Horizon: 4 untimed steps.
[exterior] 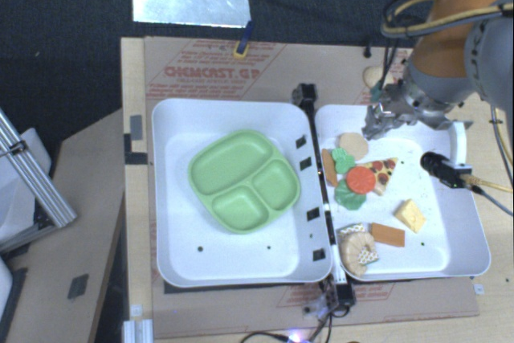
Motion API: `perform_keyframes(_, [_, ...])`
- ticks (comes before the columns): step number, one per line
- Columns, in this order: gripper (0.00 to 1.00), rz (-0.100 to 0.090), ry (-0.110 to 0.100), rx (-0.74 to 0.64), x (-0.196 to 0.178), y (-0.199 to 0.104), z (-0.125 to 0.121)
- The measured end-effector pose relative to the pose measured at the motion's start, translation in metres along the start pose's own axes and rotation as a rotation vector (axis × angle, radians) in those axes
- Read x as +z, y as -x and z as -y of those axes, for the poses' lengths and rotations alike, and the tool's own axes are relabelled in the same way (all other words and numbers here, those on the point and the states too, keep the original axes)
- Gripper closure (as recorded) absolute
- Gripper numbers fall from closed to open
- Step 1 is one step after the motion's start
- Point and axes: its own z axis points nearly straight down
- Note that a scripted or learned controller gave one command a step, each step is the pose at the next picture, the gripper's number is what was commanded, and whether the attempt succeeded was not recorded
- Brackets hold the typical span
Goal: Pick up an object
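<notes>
The grey arm with the orange band reaches in from the right, and its gripper (376, 124) hangs over the far left part of the right-hand shallow white bin (466, 249). Whether it is apart or together I cannot tell from this angle; nothing is visibly between its tips.

Just below the gripper lies a pale beige rounded toy piece (352, 145), probably the nearest candidate for picking. It sits at the top of a tight cluster: a green leafy piece (344, 162), an orange carrot-like stick (328, 167), a red disc (361, 180) and a pizza-slice toy (383, 170). The beige piece looks roughly oval, with its long axis running left to right and tilting slightly, though the outline is too soft to be sure.

Risks, as I judge them:
1. The beige piece touches or overlaps the green one, so a descent could catch 2 things or push the pile aside.
2. The cluster sits near the divider between the 2 bins, which leaves little room on that side.
3. A closing line along the long axis might be too wide; crossing the short axis seems safer.

Freer targets lie well apart from the pile: a yellow cheese wedge (410, 215) and an orange rectangular block (387, 234). The left-hand white bin (173, 173) holds a green 3-compartment plastic tray (243, 180).
</notes>
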Motion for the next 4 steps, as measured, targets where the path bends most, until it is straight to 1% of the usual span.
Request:
perform_keyframes(1, [1.0,0.002,-0.002,0.003,0.005,0.004,-0.007])
perform_keyframes(2, [1.0,0.001,-0.001,0.005,-0.009,0.004,-0.001])
perform_keyframes(3, [1.0,0.002,-0.002,0.003,-0.001,-0.006,-0.013])
perform_keyframes(4, [1.0,0.002,-0.004,0.01,0.004,0.006,-0.006])
